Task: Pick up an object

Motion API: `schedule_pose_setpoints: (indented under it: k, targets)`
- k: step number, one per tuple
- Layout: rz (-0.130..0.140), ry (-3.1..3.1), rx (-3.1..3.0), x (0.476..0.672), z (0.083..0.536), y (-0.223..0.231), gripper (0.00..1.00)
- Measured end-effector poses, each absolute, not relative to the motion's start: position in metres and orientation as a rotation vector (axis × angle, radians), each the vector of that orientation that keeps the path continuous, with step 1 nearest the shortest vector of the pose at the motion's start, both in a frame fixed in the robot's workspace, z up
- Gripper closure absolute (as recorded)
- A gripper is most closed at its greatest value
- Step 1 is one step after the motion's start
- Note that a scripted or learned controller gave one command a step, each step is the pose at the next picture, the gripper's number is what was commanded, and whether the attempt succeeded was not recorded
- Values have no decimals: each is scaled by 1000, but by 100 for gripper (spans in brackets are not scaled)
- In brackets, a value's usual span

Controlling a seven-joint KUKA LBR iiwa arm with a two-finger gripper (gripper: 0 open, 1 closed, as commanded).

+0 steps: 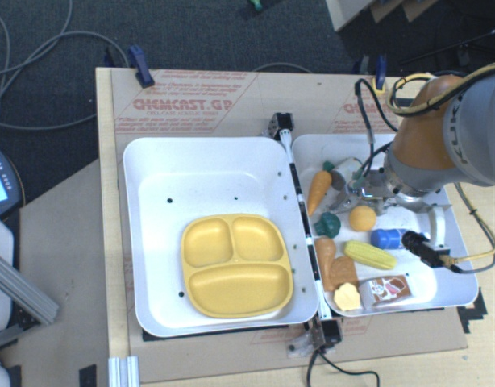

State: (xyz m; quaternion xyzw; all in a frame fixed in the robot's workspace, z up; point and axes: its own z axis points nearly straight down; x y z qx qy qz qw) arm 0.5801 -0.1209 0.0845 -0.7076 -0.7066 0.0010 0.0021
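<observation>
The right bin (465,293) holds several toy foods. An orange carrot (318,190) lies near its left wall, with a teal piece (327,225) below it. An orange ball (362,218), a blue piece (386,238) and a yellow corn cob (370,255) sit in the middle. My gripper (356,187) is low in the bin's upper part, just above the orange ball and right of the carrot. Nothing visibly hangs from it. The orange-banded wrist (425,135) reaches in from the right.
The left bin (151,168) carries a yellow divided plate (235,264). In the right bin's front lie a second orange stick (325,252), a brown piece (342,271), a yellow wedge (347,297) and a red-and-white packet (388,290).
</observation>
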Motion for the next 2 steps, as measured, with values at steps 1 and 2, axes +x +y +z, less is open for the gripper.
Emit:
schedule_pose_setpoints:
  k: [1,2]
  targets:
    - [3,-2218,-2220,562,85,-109,0]
    - [-4,-2222,-2226,564,97,-109,100]
